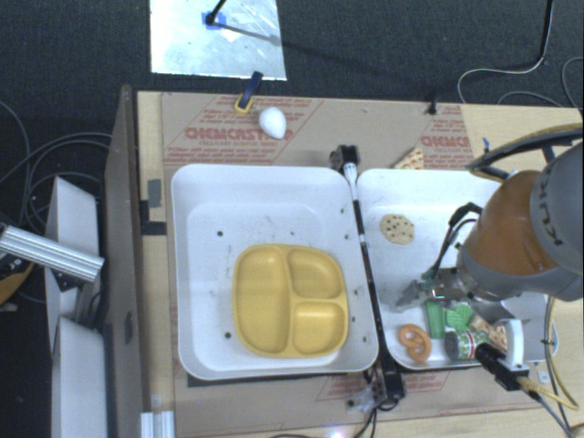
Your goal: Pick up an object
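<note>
In the right bin (429, 185) lie a round tan cookie (397, 228), an orange pretzel-shaped ring (414, 340), a green packet (453, 318) and a small can (466, 343) with a red and green label. My gripper (422, 291) hangs low over the bin's front half, just left of the green packet and above the orange ring. The grey arm with its orange band (511, 235) covers the bin's right side. I see nothing held in the gripper.
A yellow divided plate (290, 299) lies in the left bin (210, 208). Behind the bins on the cardboard sit a white egg (272, 121), a blue and yellow tool (247, 93) and a cracker-like piece (411, 160). Cables trail at the right.
</note>
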Available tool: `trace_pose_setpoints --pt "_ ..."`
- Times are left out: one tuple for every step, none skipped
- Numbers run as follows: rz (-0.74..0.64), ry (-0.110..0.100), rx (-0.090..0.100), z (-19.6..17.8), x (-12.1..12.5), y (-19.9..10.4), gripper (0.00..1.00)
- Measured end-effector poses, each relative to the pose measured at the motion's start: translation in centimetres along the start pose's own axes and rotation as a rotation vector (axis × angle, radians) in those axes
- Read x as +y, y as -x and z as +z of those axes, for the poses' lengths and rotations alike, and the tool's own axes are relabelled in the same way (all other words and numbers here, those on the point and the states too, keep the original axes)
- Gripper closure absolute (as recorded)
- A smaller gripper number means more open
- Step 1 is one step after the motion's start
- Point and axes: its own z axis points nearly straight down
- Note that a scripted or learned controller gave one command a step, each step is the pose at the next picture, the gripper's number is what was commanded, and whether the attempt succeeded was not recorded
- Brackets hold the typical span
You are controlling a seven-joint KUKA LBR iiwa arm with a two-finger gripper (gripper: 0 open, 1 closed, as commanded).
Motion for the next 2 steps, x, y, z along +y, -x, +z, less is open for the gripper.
trace_pose_setpoints --pt "0.001 0.004 0.000 -1.3 0.1 0.2 1.00" --pt "-0.008 0.012 0.001 -11.5 4.6 -7.6 1.00"
